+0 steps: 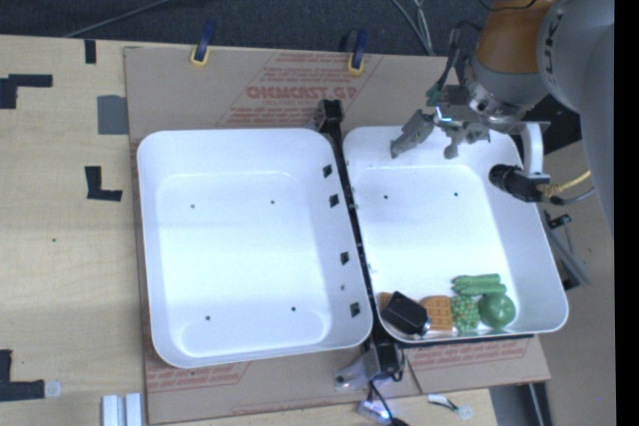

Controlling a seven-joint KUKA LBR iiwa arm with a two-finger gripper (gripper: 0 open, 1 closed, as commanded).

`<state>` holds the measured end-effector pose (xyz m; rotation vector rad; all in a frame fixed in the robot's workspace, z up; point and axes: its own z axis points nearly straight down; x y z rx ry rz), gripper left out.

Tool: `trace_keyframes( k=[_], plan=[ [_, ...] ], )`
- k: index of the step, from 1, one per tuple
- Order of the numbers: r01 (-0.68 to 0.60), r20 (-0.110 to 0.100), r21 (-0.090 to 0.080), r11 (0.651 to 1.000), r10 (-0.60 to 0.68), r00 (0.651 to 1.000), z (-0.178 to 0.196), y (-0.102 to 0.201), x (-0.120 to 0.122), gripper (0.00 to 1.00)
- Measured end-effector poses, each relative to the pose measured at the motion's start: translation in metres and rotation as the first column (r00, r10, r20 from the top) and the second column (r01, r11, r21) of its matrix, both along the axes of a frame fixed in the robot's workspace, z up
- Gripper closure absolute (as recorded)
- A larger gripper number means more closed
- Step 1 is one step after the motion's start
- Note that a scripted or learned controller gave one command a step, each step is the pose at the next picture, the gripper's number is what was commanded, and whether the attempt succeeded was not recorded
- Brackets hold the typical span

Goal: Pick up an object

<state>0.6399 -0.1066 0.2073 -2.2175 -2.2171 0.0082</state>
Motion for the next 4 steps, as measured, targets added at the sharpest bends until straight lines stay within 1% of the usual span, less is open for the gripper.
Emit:
trace_keyframes(
  k=[1, 2, 3, 4],
  plan=[
    [-0.001, 0.008, 0.0, 1.0, 0.001, 1.0, 0.004, 0.0, 0.002, 0.0],
    [-0.001, 0.004, 0.0, 1.0, 0.001, 1.0, -0.04, 0.003, 0.007, 0.0],
    [-0.001, 0.001, 0.0, 1.0, 0.001, 1.0, -0.104, 0.002, 0.004, 0.0],
    [-0.001, 0.006, -0.001, 1.0, 0.001, 1.0, -0.119, 0.002, 0.003, 0.0]
  ],
)
